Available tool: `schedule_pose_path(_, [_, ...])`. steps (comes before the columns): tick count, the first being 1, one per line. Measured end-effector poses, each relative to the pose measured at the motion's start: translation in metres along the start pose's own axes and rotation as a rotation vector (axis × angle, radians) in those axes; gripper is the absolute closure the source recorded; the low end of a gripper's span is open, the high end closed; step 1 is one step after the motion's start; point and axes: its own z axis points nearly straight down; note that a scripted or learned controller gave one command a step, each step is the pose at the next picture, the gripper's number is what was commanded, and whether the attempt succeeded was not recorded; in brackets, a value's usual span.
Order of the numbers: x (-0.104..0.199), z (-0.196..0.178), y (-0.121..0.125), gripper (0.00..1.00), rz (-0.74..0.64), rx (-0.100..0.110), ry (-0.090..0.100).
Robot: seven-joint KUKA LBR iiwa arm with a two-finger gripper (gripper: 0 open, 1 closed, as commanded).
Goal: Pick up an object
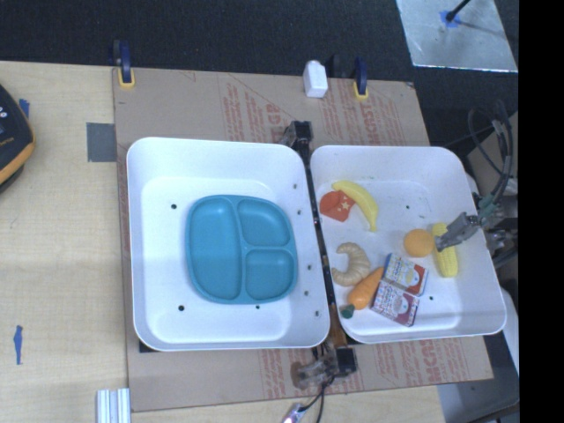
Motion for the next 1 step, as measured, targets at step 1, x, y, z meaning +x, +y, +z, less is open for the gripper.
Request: schedule_pose_path(1, [0.0828, 0.1525, -0.0055, 0.00, -0.003, -0.004, 0.000])
